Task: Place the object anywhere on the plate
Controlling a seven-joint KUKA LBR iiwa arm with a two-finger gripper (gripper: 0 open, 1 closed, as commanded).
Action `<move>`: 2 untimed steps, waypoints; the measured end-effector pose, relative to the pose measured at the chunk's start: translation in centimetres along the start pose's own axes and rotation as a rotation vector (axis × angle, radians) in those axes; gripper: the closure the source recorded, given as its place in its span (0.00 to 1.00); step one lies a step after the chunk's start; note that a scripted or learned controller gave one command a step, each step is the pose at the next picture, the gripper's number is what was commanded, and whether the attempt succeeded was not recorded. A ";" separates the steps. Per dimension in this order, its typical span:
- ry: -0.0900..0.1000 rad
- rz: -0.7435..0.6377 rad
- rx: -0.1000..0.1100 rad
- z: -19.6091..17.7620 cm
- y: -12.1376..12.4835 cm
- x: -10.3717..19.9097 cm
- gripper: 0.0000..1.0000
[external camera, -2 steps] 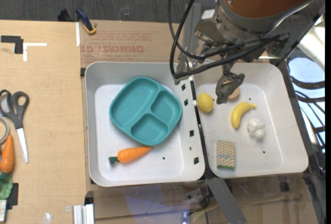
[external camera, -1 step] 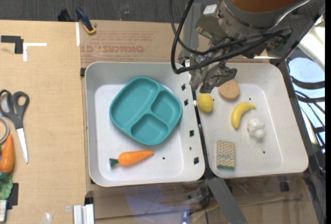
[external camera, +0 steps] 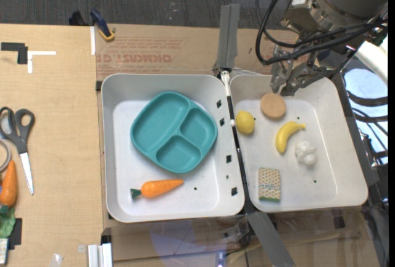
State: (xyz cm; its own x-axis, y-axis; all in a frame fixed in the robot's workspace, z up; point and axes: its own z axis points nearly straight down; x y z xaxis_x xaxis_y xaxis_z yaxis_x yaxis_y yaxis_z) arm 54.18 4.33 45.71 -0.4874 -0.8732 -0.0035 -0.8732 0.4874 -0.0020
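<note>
Two white bins sit side by side on the table [external camera: 55, 136]. The left bin [external camera: 114, 155] holds a teal plate [external camera: 174, 131] and a carrot [external camera: 157, 188]. The right bin [external camera: 327, 192] holds a lemon [external camera: 245, 123], banana [external camera: 287, 135], tan disc [external camera: 273, 106], white lump [external camera: 304, 152] and small box [external camera: 269, 184].

The gripper [external camera: 289, 82] hangs at the right bin's far edge, just beside the disc, likely the object to move. Nothing is seen between the fingers; how far they are spread cannot be told.

Procedure, as judged: centre over the disc, descend vertically, close across its width, avoid the lemon, lift clear of the divider, and release over any plate compartment.

The arm enters from the right, wrist pointing down, cables looped above.
</note>
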 end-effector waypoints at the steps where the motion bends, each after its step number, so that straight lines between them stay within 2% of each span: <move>1: 0.001 -0.218 -0.003 4.9 -0.7 -1.8 1.00; 2: 0.000 -0.119 -0.001 2.0 -0.4 7.7 1.00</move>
State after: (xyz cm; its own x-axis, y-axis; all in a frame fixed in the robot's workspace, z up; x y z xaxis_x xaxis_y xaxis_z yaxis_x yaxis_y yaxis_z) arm 50.78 -2.60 43.71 -0.3807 -0.9247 -0.0029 -0.9247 0.3807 -0.0017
